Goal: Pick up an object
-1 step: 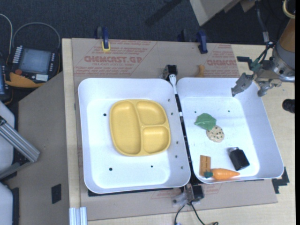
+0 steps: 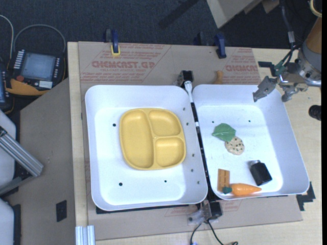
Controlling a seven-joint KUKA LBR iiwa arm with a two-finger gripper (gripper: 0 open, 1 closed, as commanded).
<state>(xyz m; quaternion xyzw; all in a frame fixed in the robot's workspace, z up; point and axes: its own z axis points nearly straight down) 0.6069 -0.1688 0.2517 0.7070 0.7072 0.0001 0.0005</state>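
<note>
The right bin [image 2: 286, 131] holds a green leaf-shaped piece [image 2: 224, 131], a speckled cookie [image 2: 235, 146] touching its lower edge, a black block [image 2: 260, 172], an orange carrot [image 2: 245, 190] and a brown stick [image 2: 223, 180] beside the carrot. My gripper [image 2: 271, 95] hangs over the bin's far right corner, above and well away from these objects. Its fingers are spread open with nothing between them.
The left bin [image 2: 102, 137] holds a yellow divided plate [image 2: 152, 138]. A black divider strip [image 2: 194, 121] runs between the bins. Blue clamps [image 2: 115, 41] hold the cardboard at the back. A handheld pendant [image 2: 36, 68] lies off the bench at the left.
</note>
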